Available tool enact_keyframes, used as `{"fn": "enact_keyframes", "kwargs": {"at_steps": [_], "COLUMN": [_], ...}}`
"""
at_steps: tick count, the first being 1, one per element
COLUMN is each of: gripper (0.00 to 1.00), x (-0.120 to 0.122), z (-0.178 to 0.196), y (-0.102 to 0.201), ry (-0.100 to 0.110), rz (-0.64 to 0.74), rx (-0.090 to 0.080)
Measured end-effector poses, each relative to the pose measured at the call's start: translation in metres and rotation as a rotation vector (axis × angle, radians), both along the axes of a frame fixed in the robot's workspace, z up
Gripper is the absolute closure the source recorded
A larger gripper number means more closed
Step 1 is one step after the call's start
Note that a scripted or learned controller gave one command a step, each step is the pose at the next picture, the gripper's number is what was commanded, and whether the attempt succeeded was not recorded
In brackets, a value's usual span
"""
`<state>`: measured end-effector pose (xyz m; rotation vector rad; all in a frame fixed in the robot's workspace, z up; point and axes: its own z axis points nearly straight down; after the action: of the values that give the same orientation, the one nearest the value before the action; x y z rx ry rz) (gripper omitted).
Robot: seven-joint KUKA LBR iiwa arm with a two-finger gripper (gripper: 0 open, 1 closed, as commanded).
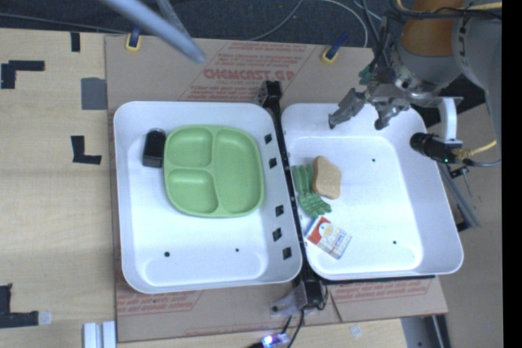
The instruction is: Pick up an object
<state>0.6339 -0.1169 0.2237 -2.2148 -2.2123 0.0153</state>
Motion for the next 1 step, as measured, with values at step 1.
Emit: {"fn": "enact_keyframes", "kwargs": {"at_steps": [1], "gripper": [0.0], "x": [0.0026], "z": [0.0081], "y": [0.0002], "ry": [-0.013], "rz": [0.003], "rx": [-0.001]}}
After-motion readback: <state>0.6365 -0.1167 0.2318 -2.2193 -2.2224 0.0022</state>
